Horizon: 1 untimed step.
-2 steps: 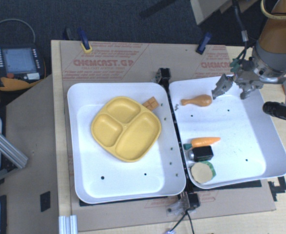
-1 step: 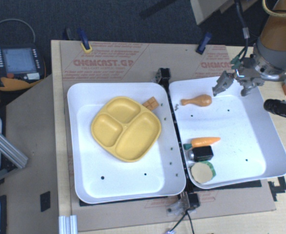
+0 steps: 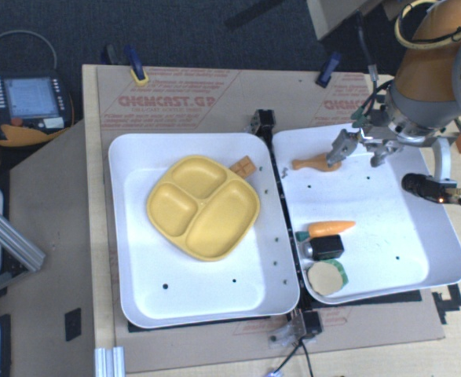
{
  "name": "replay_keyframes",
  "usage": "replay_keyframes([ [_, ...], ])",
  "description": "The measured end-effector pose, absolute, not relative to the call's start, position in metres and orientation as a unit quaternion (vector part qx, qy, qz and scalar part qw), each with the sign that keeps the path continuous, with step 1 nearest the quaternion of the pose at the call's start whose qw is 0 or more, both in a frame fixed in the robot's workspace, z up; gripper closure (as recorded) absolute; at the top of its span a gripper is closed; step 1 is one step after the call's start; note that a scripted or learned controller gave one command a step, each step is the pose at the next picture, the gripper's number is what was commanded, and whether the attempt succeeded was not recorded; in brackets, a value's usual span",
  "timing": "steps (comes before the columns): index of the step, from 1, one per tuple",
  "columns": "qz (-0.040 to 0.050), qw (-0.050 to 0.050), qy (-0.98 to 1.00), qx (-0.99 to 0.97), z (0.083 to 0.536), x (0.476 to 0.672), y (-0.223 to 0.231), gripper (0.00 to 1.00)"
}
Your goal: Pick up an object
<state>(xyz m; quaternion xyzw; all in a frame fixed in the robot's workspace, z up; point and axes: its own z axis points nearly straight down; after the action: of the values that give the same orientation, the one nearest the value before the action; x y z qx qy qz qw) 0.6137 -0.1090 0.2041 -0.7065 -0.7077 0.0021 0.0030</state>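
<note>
Camera view, end effector (image 3: 360,147) open (right bin (image 3: 387,277)), drumstick (image 3: 312,162) just beside

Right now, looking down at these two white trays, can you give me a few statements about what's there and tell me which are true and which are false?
1. The yellow divided plate lies in the left bin. True.
2. The carrot lies on the yellow divided plate. False: it lies in the right bin, near that bin's left wall.
3. The gripper is over the right bin's far end, close to a brown wooden piece. True.
4. The black block lies in the left bin. False: it lies in the right bin, just below the carrot.
5. A small wooden block sits beside the plate's far right edge. True.
</note>
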Motion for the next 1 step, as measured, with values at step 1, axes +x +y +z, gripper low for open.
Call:
replay_keyframes([
  [1, 0.0022, 0.004, -0.707, -0.707, 0.1520, 0.6095, -0.0986, 0.00],
])
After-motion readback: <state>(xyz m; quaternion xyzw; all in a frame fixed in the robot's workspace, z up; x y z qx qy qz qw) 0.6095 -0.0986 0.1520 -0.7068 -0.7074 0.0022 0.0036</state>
